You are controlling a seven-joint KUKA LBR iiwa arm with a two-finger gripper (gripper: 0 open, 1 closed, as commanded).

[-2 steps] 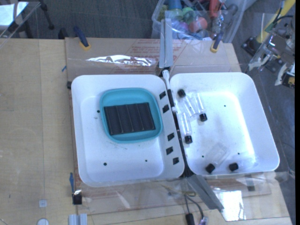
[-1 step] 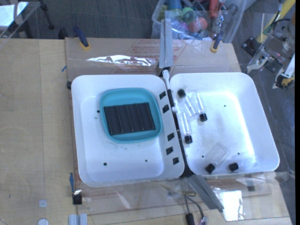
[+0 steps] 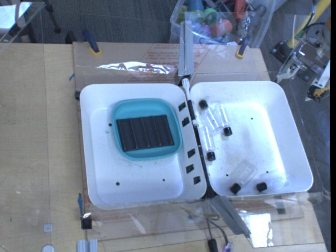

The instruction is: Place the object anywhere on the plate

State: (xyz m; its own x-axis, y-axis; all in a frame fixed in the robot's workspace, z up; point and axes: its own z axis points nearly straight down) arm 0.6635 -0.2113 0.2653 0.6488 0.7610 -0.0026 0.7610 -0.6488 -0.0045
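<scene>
**Plate in the left bin, vials in the right**

We saw a teal plate (image 3: 147, 128) carrying a black ribbed insert (image 3: 144, 133) in the left bin (image 3: 100, 188). Clear black-capped vials (image 3: 216, 121) lay scattered across the right bin (image 3: 289, 140).

One fixed camera sits high above the bench (image 3: 37, 140), looking down at a slant. It takes in both bins, left (image 3: 100, 188) and right (image 3: 294, 156), whole, with floor clutter (image 3: 226, 9) beyond the far edge.
</scene>
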